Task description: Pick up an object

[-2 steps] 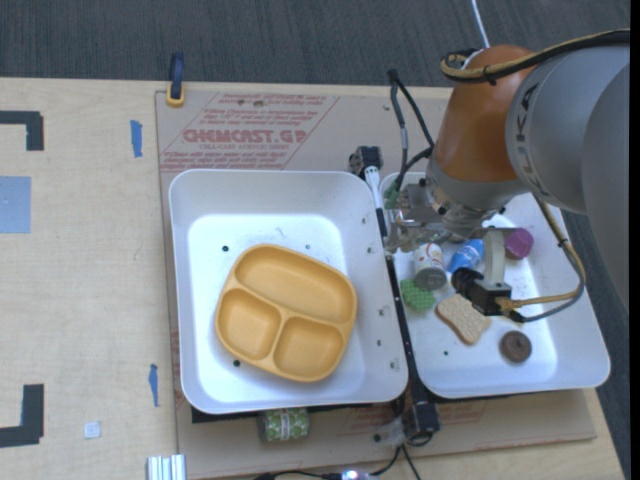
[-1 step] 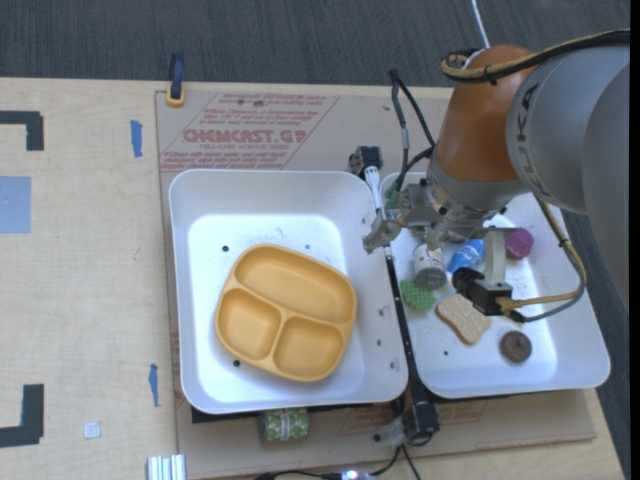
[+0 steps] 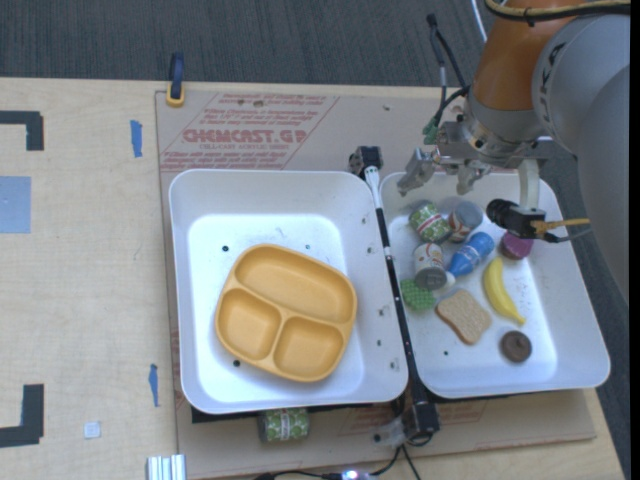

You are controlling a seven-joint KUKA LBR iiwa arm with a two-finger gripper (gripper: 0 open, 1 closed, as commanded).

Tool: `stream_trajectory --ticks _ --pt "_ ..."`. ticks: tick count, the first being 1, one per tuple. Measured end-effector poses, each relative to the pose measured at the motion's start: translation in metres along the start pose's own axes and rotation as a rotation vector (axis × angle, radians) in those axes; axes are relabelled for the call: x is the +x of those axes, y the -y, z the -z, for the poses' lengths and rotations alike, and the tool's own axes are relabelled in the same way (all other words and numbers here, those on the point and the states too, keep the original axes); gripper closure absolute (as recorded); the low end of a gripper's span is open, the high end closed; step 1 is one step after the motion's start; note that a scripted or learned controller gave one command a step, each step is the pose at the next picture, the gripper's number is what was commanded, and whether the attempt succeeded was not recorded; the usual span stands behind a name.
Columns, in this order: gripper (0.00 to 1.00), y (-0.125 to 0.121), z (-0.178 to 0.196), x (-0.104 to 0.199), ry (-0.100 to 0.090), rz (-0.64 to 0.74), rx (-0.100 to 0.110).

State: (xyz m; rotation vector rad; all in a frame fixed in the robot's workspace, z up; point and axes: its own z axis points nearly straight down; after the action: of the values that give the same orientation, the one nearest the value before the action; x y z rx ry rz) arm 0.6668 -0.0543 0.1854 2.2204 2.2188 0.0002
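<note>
My gripper [image 3: 441, 176] hangs over the far edge of the right bin [image 3: 570, 368], open, with nothing between its fingers. Just in front of it lie a green patterned can [image 3: 430, 221] and a grey cup [image 3: 466, 214]. Nearer the front are a blue bottle [image 3: 470, 254], a small tin [image 3: 430, 266], a green round piece [image 3: 417, 296], a slice of bread [image 3: 463, 316], a banana [image 3: 501, 291], a brown disc [image 3: 516, 346] and a purple piece [image 3: 517, 246].
The left bin [image 3: 190, 268] holds a yellow divided plate [image 3: 287, 313]. A green can [image 3: 285, 425] lies on the bench in front of the bins. A black divider rail [image 3: 390, 268] runs between the two bins.
</note>
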Motion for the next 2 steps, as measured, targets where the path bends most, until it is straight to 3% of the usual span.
stream_trajectory --ticks 1,2 --pt "0.0 -0.001 -0.069 -0.026 -0.001 0.002 -0.002" --pt "0.0 0.0 -0.1 -0.037 -0.002 0.001 0.002"
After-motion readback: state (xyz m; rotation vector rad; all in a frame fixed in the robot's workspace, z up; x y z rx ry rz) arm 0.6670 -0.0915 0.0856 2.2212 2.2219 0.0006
